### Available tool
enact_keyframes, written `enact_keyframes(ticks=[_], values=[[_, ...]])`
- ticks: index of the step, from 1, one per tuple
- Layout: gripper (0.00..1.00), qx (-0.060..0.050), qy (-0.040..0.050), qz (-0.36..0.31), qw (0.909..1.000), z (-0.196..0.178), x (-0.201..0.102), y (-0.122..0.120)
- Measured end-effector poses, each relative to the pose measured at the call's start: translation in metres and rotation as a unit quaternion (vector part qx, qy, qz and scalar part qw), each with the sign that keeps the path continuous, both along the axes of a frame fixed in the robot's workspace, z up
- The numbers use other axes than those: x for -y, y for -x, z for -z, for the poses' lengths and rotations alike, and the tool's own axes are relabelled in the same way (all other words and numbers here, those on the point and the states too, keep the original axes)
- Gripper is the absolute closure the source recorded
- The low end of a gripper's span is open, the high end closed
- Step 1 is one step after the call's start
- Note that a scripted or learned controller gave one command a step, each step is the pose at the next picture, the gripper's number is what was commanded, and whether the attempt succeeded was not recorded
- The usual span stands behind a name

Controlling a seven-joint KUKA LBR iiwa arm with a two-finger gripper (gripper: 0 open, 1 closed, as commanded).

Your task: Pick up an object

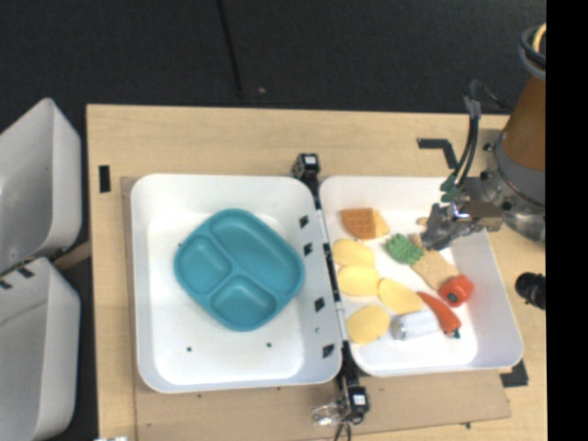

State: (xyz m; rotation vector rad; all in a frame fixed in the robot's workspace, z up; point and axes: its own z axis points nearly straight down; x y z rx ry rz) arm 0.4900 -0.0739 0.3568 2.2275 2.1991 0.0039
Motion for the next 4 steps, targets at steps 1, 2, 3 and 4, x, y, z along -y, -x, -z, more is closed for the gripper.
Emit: enact_keyframes(ticks=[1, 2, 3, 4], values=[[1.00, -0.006, -0.0019, -0.006, 1.0000, 0.164, 0.014, -0.081], [1.00, -0.004, -0.0048, -0.012, 0.9999, 0.156, -0.102, -0.085], [1.00, -0.005, -0.0031, -0.008, 1.0000, 0.146, -0.094, -0.086], [1.00, 0.001, -0.0049, -0.010, 0.9999, 0.011, -0.132, -0.037]])
